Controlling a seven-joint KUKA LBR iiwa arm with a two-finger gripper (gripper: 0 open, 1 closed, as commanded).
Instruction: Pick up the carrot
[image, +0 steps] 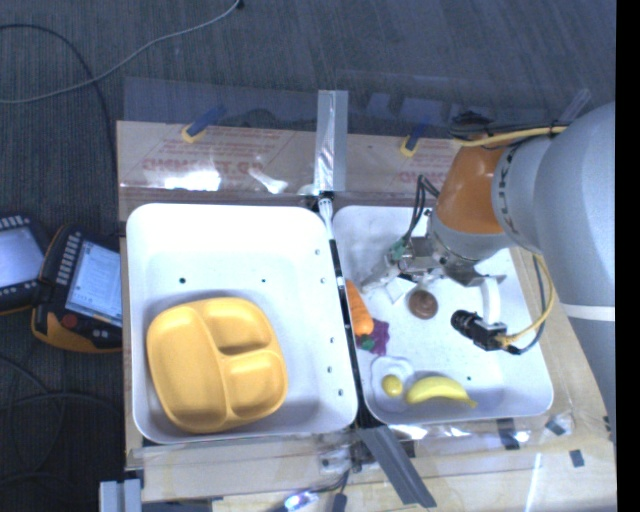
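Your gripper (418, 268) is hanging over the right bin (530, 385), up and to the right of the carrot (359, 310), and nothing is sitting between its fingers; whether they are spread or pressed together I cannot tell, because the wrist is covering them from above. You are seeing the carrot lying against the left wall of the right bin, apart from the gripper, with its thin end pointing up along the divider. A small purple thing (377, 342) is touching the carrot's lower end. To the right of the carrot a brown round object (424, 304) is resting just under the gripper. Below the carrot, a banana (440, 391) is lying near the bin's front wall, and a white piece with a yellow middle (392, 380), like a fried egg, is sitting just beside the banana. Far left of the carrot, the left bin (200, 230) is holding one yellow divided tray (215, 362). The arm (560, 180) is covering the upper right corner of the right bin, so what is lying under it stays hidden from you. The purple thing is too small to name.
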